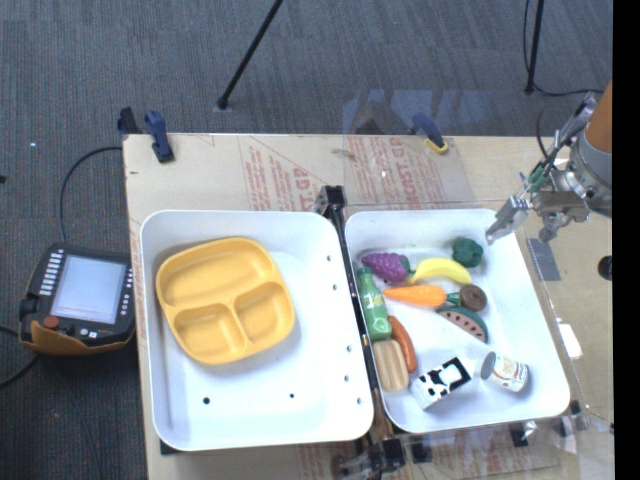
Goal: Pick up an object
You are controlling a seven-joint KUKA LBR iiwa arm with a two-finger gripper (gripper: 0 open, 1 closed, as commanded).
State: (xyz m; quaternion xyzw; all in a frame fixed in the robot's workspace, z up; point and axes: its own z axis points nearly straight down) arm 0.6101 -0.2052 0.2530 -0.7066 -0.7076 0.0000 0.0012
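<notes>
Reaches in from the right edge, orange band (601,118) just visible above the grey wrist. Gripper (527,218) hangs low and leftward, its 2 fingers (503,223) spread apart, nothing between them.

The grey arm with its orange band (598,128) is cut off by the right edge, so just its wrist shows. The metal two-finger end effector (530,216) is too small to tell how its fingers stand. The green bottle (373,305) has an unreadable label. The brown wooden table (240,168) runs off the bottom edge.
</notes>
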